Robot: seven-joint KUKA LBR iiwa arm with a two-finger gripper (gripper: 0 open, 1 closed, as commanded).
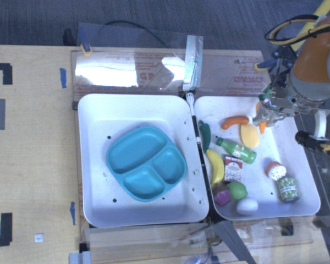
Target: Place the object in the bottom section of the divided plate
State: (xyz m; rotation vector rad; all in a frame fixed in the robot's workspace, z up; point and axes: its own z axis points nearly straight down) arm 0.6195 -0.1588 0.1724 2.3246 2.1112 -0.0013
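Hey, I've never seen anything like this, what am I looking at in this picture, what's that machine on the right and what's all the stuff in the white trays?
This is one camera fixed above a workbench, looking down at a slant. The machine on the right is a robot arm, grey with an orange band. Its pincer hangs over the upper part of the right bin; I cannot tell from here whether it grips anything.

The left bin holds a blue divided plate with three sections and nothing in them. The right bin holds small toy groceries: a carrot, a yellow lemon-like piece, a green bottle, a banana, a small red carton, a green round fruit, a white egg-like piece and a jar.
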